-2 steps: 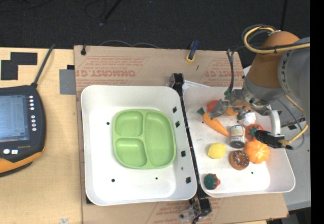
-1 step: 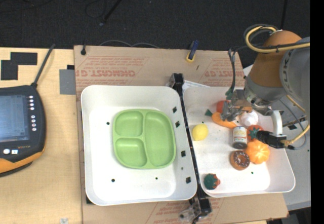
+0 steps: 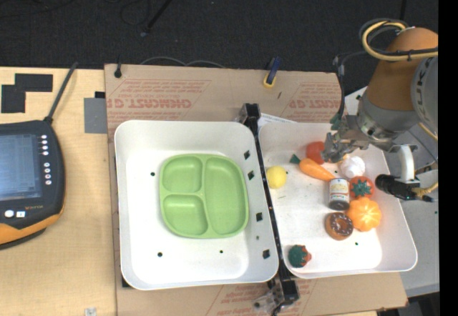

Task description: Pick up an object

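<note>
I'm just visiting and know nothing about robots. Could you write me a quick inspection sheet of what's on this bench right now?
Surface: two shallow white bins, left bin and right bin, on cardboard.
Job's things: in the right bin, carrot, yellow lemon, small jar, doughnut, orange pumpkin, white ball, strawberry.
Clutter: green divided plate in the left bin.
Grippers: end effector low over the right bin's far side, above the carrot; grip state unclear.
Cables: yellow loop on the arm; black leads behind.
Surroundings: handheld control pendant at the left.
</note>
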`<state>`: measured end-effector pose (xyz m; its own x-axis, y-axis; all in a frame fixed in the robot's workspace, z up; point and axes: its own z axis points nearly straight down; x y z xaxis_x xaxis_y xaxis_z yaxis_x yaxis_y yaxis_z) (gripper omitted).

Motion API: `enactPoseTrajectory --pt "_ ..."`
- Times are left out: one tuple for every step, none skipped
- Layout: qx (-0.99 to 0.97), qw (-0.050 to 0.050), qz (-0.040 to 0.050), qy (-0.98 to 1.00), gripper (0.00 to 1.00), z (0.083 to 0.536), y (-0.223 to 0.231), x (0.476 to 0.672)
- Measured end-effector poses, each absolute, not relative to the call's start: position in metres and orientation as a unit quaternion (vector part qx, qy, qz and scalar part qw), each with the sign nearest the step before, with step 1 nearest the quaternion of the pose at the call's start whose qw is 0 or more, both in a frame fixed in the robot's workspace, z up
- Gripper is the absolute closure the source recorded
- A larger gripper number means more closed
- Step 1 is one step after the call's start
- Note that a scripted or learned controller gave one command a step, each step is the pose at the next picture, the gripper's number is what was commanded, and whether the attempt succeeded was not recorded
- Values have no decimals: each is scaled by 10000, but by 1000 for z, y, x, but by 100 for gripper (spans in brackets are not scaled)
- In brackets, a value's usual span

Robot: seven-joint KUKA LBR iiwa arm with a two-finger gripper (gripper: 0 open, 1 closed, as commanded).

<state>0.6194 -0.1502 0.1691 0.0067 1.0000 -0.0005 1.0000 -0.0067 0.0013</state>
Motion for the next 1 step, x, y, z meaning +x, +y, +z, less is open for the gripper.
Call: enactPoseTrajectory --pt "7077 14 7 7065 100 222 -153 620"
